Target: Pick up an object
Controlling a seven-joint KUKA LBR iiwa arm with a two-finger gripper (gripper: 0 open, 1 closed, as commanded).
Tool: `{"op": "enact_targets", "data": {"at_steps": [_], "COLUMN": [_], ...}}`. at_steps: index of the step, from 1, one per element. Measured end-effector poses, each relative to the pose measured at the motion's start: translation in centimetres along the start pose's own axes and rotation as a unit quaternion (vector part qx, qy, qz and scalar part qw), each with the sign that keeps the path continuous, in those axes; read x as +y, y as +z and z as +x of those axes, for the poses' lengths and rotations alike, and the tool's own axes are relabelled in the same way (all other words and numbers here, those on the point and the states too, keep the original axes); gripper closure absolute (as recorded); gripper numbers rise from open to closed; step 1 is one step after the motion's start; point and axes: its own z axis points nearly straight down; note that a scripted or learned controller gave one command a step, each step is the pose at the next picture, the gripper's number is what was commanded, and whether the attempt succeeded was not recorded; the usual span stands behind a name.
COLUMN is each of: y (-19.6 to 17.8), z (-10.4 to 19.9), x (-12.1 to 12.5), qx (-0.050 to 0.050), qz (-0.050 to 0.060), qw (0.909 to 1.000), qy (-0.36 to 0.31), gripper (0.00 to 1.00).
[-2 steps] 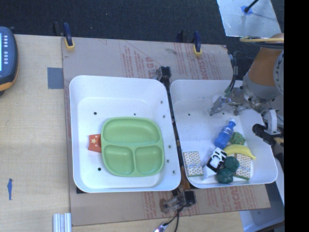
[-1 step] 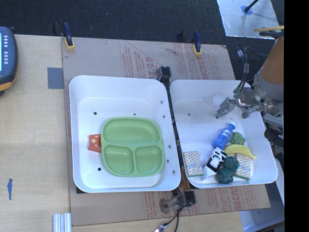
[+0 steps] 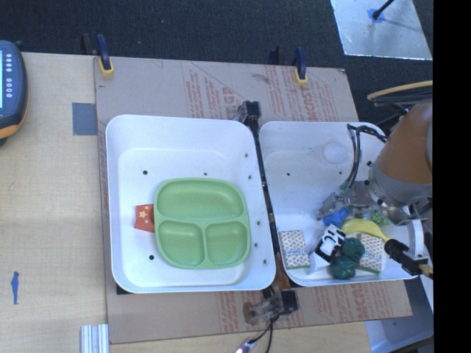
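Currently, from my remote station, I log the bench left to right. Far left edge: a blue and orange device [image 3: 10,87] resting on the wood. Left bin [image 3: 125,145]: a green three-compartment plate [image 3: 201,222] lies flat near the middle, with a small red card [image 3: 144,217] tucked just beside its left rim, partly under it. A black clamp [image 3: 251,111] sits at the far end of the seam between the two bins.

Right bin [image 3: 294,153]: its far half carries only a faint round mark. Candidate objects cluster at the near right corner: a patterned packet [image 3: 294,248] leftmost, then a black and white item [image 3: 330,243], a dark green lumpy toy [image 3: 346,259] near the front wall, a blue piece [image 3: 336,218] farther back, and a yellow banana-shaped item [image 3: 366,229] touching the toy's right side.

Gripper [image 3: 346,197] hangs over the right bin just beyond the blue piece, under the arm's orange band [image 3: 411,147]. I cannot tell how it is set; nothing visibly held.
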Motion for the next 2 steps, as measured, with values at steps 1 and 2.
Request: {"op": "enact_targets", "data": {"at_steps": [1, 2], "y": [-1.5, -0.4], "z": [-0.1, 5.0], "x": [0.2, 3.3], "qx": [-0.001, 0.000], "qz": [-0.002, -0.004], "qw": [1.0000, 1.0000], "qy": [-0.001, -0.004], "gripper": [1.00, 1.00]}}
